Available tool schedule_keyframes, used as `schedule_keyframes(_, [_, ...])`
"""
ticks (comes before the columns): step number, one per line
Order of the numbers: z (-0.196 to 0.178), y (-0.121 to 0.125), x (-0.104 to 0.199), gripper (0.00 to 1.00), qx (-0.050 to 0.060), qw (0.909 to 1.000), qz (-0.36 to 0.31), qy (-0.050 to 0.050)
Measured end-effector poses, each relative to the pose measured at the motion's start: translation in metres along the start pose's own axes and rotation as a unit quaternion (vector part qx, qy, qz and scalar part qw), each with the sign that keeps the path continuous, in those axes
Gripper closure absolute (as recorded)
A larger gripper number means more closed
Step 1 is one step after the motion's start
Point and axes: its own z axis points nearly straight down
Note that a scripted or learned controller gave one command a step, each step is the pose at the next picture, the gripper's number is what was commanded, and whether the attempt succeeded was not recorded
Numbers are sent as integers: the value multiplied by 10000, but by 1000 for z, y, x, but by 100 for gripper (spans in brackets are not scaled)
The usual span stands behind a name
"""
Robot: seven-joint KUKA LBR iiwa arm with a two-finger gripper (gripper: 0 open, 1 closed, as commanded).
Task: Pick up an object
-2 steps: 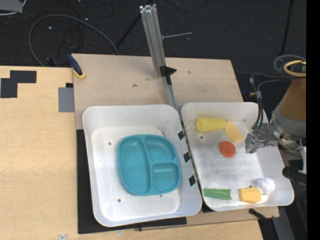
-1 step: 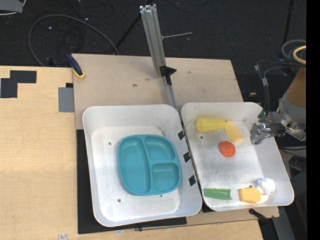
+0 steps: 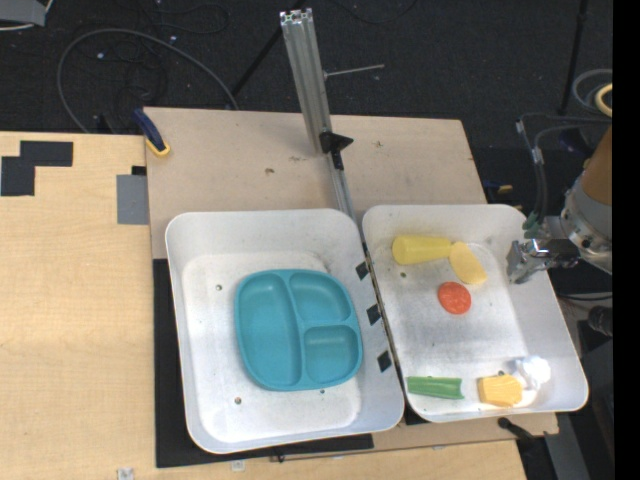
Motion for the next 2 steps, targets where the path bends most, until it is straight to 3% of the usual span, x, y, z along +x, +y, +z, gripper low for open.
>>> schedule_keyframes(1, [5,2,63,100,19,10000,-14,12])
schedule_keyframes(2, [8,9,106,100,19,10000,-13,13])
